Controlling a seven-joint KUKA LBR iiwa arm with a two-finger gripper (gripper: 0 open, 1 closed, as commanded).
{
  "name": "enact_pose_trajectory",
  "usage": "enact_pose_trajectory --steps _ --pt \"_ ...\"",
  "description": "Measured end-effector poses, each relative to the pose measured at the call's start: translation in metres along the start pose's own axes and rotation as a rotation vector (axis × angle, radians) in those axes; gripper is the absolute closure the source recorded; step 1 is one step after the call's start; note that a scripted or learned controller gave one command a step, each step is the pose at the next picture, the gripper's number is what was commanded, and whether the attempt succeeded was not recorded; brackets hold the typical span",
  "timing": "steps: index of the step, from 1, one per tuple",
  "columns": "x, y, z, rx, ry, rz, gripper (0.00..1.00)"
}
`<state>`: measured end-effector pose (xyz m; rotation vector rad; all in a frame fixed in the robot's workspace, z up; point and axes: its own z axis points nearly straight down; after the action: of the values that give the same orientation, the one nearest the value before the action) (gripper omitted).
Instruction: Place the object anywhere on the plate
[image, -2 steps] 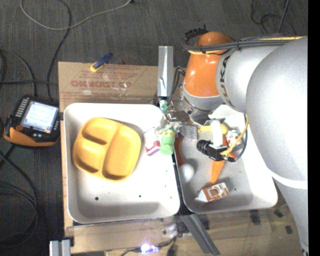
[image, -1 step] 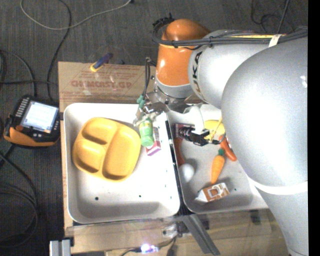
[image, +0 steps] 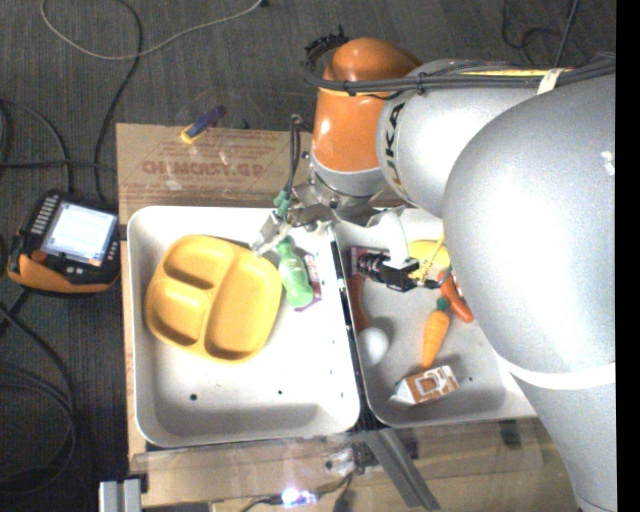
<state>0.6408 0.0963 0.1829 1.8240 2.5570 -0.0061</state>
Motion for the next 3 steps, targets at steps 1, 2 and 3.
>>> enact_pose_trajectory --steps 1,2,3 --pt "0.022 -0.017 -0.141 -0.003 0.001 -0.102 0.00" --pt "0.021 -0.016 -0.150 -0.001 -0.004 -0.102 1.00" --pt "-0.007 -0.042 -0.152 -0.003 -0.001 -0.204 1.00"
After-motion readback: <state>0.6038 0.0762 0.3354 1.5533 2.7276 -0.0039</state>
